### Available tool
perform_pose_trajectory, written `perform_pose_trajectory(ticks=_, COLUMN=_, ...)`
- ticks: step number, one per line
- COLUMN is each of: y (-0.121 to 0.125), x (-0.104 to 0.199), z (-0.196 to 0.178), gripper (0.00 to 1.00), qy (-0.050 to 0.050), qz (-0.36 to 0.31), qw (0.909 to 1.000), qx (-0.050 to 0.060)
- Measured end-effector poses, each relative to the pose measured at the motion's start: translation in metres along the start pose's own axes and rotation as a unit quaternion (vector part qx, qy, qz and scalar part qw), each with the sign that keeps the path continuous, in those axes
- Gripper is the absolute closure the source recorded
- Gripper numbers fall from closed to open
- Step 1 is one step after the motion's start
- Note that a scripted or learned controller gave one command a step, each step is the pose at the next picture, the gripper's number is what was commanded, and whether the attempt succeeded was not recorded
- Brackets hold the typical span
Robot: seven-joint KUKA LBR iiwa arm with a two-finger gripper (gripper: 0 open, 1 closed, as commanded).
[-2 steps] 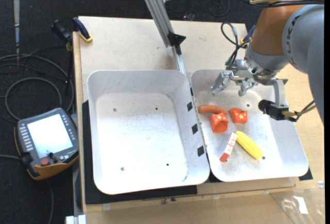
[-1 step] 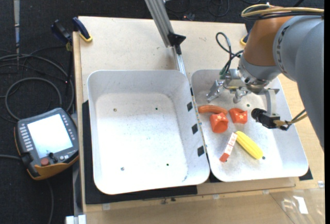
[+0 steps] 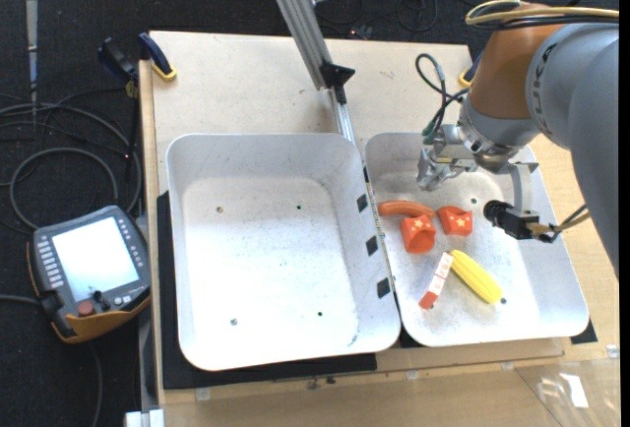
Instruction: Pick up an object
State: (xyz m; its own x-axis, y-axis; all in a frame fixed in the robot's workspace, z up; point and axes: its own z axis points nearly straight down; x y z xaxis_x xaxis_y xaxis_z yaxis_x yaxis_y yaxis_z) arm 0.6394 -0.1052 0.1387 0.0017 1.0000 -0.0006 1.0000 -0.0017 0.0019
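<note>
1. The left bin [image 3: 261, 248] takes up the nine o'clock half of the bench; nothing in it bears on the pick.
2. In the right bin [image 3: 551, 302], the objects cluster near its middle: a thin orange carrot-like piece [image 3: 405, 209] lying roughly three-to-nine, an orange-red chunk [image 3: 418, 233] touching its lower side, and a second red chunk [image 3: 455, 219] just beside them.
3. Toward six o'clock lie a small red-and-white stick [image 3: 436, 280] and a yellow corn cob [image 3: 475, 277], its long axis running from ten to four.
4. The gripper [image 3: 434, 171] hangs above the bin's twelve o'clock end; I cannot tell how it is set.
5. Judged from here, the nearest pick lies just at six to seven o'clock of the gripper: the carrot-like piece, best straddled across its long axis.
</note>
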Motion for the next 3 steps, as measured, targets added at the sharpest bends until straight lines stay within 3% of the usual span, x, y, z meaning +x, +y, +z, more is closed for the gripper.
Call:
perform_pose_trajectory(ticks=2, y=0.010, x=0.007, z=-0.104, gripper=1.00, qy=0.000, qz=-0.003, qw=1.0000, qx=-0.002)
perform_pose_trajectory(ticks=3, y=-0.003, x=0.063, z=-0.092, gripper=1.00, qy=0.001, qz=-0.005, qw=1.0000, qx=0.002)
